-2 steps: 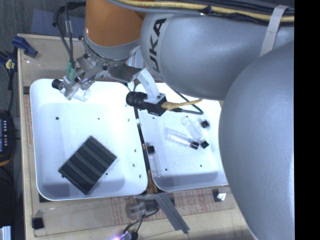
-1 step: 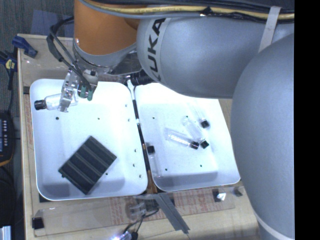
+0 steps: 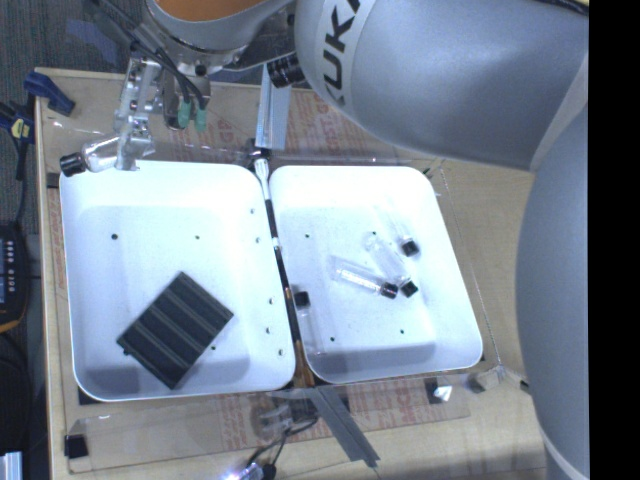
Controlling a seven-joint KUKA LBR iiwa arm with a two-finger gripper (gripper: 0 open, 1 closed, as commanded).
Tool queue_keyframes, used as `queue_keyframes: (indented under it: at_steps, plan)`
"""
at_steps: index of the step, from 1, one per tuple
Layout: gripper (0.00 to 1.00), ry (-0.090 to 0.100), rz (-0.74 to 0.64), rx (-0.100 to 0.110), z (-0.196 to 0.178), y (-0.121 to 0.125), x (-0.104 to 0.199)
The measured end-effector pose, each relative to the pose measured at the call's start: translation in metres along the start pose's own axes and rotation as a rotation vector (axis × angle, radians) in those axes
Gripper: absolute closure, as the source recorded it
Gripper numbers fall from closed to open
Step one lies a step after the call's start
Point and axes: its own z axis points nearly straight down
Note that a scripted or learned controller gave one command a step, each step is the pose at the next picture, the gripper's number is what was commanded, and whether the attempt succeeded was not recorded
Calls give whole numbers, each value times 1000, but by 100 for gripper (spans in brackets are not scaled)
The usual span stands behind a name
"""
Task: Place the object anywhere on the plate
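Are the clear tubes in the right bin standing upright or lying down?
Lying down. Both clear tubes rest flat on the floor of the right bin, their black caps pointing toward the right.

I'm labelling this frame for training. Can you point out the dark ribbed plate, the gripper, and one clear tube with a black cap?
Dark ribbed plate (image 3: 176,328), camera view, centre.
Gripper (image 3: 137,118), camera view, between fingertips.
Clear tube (image 3: 360,277), camera view, mid-body.

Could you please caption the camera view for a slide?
Gripper above the left bin holding a dark plate; clear vials lie in the right bin.

A robotics lab: KUKA arm (image 3: 430,58), wooden bench (image 3: 400,428), two white bins (image 3: 75,268), loose cabling (image 3: 265,458).
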Motion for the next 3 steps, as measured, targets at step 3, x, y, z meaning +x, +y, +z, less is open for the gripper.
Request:
queue_keyframes:
  at_steps: [3]
  plan:
    - [100,6,-35,3,129,-3,19]
